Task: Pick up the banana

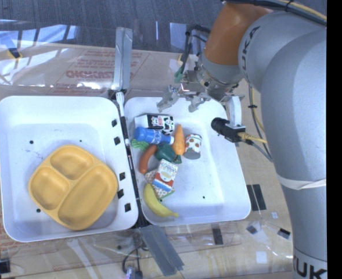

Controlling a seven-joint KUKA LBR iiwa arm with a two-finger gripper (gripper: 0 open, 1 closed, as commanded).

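Gripper (181, 100) jaws spread, empty, well apart from banana (154, 201). Risk: carton (165, 178) overlapping banana's end gets grabbed or blocks the fingers.

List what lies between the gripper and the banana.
In the camera view, between the gripper and the banana lies a toy cluster: milk carton, blue bottle, carrot, small box.

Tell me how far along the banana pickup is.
Nothing looks done yet: the banana lies at the near edge of the right bin. The hand hangs open over that bin's far edge, holding nothing. Reaching the banana, gripping and lifting are all left.
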